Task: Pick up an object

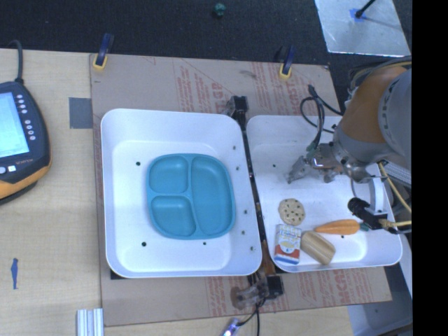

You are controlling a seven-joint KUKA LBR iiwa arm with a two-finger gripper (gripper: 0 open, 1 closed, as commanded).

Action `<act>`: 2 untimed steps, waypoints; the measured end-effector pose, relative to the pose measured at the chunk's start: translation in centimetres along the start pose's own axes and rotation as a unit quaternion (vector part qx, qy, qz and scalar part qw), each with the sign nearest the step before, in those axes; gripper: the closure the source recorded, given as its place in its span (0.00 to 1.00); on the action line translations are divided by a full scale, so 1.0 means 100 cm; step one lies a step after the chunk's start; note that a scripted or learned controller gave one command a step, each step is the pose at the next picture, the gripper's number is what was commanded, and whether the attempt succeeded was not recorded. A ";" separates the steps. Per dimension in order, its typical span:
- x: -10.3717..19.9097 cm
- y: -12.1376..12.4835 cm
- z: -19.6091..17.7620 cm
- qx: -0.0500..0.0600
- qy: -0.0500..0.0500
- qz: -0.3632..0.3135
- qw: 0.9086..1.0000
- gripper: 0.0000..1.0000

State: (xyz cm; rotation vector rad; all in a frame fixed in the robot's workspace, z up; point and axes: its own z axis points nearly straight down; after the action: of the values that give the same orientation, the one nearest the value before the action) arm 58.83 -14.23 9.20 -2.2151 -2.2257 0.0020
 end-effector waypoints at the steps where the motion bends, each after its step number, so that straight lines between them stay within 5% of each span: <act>1: 0.049 -0.056 0.001 0.001 0.000 0.000 1.000 0.00; 2: 0.044 -0.007 0.000 0.000 0.000 0.001 1.000 0.00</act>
State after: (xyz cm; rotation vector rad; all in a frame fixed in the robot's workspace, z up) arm 58.10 -9.84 9.18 -2.2165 -2.2231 0.0018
